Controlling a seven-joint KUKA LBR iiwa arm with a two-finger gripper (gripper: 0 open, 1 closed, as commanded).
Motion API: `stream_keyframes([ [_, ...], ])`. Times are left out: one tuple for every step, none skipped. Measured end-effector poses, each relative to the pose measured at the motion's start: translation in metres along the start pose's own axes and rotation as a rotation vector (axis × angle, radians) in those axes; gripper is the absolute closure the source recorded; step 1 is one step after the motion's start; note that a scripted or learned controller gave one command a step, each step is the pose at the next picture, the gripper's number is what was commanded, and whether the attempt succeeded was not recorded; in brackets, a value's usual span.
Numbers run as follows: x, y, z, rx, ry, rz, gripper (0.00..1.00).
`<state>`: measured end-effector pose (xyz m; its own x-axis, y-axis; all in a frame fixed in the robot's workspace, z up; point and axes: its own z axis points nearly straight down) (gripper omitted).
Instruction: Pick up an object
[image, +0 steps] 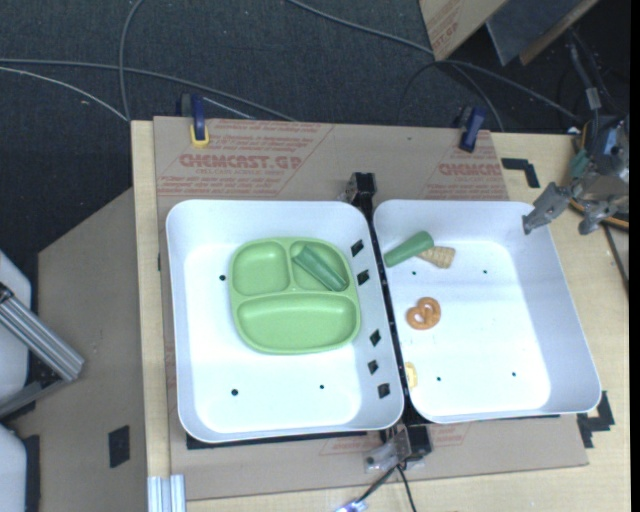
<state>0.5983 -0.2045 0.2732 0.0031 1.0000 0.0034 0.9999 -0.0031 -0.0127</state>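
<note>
smooth glossy white plastic bins (200, 300), matt green plastic plate (290, 325), brown cardboard base (250, 150)

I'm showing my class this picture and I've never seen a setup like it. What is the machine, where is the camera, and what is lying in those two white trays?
One camera looks down at a slant on a bench bearing two shallow white bins. The machine is a robot arm reaching in from the right; its gripper sits at the upper right, just beyond the right bin, with nothing seen between its fingers. Its job is to pick something up.

The left bin holds a green divided plate with a green piece in one upper compartment. The right bin holds a green cylinder touching a tan piece, a small orange pretzel and a tiny yellow bit near the inner wall.
</note>
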Motion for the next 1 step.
stream_keyframes([
  [0.0008,0.0021,-0.0073,-0.013,-0.003,-0.004,0.00],
])
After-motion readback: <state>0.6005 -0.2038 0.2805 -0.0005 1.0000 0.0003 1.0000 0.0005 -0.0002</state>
